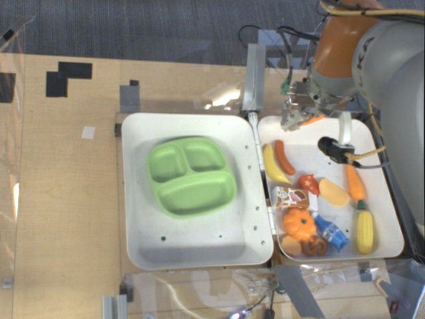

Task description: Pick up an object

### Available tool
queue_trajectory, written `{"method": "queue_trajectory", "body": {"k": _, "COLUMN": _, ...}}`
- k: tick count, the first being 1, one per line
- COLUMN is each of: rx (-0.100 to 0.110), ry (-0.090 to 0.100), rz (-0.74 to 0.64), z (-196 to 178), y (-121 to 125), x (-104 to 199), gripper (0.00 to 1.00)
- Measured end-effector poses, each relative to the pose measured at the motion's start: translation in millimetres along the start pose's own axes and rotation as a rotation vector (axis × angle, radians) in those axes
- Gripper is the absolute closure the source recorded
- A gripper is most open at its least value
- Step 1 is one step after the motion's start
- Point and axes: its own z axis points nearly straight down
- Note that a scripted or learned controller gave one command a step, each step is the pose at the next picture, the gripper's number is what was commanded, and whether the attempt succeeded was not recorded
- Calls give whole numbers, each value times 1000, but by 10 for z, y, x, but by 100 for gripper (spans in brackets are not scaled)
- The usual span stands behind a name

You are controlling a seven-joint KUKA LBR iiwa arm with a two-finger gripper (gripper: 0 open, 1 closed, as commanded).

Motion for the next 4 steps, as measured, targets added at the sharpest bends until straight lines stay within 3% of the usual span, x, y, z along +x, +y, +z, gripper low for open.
{"method": "queue_trajectory", "body": {"k": 1, "rx": 0, "ry": -1, "rz": 0, "z": 1, "y": 0, "x": -3, "gripper": 0}}
{"method": "queue_trajectory", "body": {"k": 2, "rx": -3, "ry": -2, "rz": -130, "z": 985, "y": -64, "x": -619, "gripper": 0}}
{"method": "queue_trajectory", "body": {"k": 3, "rx": -13, "ry": -2, "rz": -132, "z": 840, "y": -29, "x": -608, "gripper": 100}}
{"method": "queue_trajectory", "body": {"k": 4, "rx": 0, "ry": -1, "rz": -109, "z": 1, "y": 6, "x": -139, "gripper": 100}}
